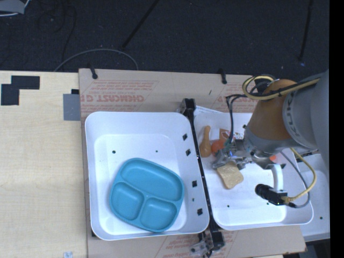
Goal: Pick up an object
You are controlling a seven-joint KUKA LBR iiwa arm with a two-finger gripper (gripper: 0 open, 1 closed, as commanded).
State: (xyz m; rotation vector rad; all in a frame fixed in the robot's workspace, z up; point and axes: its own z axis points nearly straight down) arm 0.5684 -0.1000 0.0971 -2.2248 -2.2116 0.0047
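My gripper (pixel 224 158) reaches down into the right bin (pixel 252 211) from the right, its tip among a small cluster of objects near the bin's left side. A tan, bread-like piece (pixel 231 177) lies just below the tip. An orange, gourd-shaped object (pixel 206 142) lies to the tip's left, and a small red-orange object (pixel 216 145) sits between the two. The orange-banded wrist (pixel 269 117) hides the back right of this bin.
The left bin (pixel 107 138) holds a blue divided plate (pixel 146 194) in its front half. A black divider (pixel 196 165) runs between the bins. A black connector with cables (pixel 270 193) hangs over the right bin. Cardboard lies under both bins.
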